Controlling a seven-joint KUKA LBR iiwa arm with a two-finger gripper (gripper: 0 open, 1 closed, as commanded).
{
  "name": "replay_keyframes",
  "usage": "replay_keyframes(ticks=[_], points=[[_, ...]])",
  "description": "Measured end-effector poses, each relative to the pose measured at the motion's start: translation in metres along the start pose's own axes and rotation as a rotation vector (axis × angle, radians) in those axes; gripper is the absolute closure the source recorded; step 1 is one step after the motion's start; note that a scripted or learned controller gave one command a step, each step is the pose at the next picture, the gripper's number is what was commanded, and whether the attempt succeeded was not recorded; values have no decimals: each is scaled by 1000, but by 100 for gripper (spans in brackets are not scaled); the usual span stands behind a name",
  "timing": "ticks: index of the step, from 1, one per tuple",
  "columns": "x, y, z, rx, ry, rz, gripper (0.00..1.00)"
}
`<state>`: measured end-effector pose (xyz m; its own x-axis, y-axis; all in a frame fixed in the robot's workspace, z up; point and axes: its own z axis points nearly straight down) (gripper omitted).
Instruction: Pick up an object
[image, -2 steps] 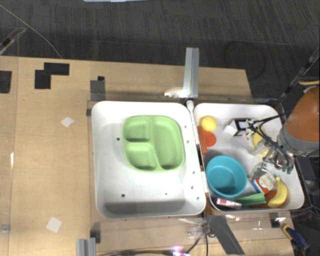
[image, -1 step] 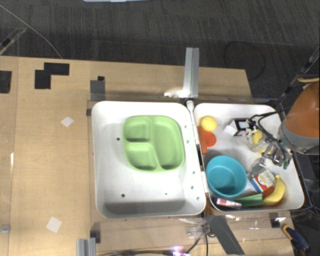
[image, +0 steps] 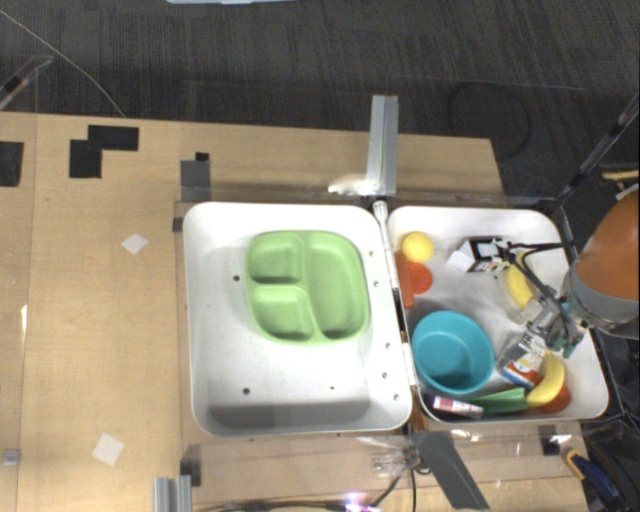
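Green tray (image: 305, 283) in left bin (image: 210, 330), gripper (image: 541, 325) over right bin (image: 590, 395) (cluttered)

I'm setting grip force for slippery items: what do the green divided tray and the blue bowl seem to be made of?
The green three-compartment tray looks like moulded plastic with a matte finish: uniform colour, soft rounded dividers, no sharp glare. The round blue bowl also looks plastic, smooth and slightly glossier, with an even turquoise wall. Neither can be confirmed by look alone.
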<state>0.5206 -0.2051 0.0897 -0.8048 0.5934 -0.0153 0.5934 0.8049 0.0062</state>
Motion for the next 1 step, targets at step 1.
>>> replay_keyframes(ticks=[1], points=[[23, 0, -1, 1, -3, 88, 0]])
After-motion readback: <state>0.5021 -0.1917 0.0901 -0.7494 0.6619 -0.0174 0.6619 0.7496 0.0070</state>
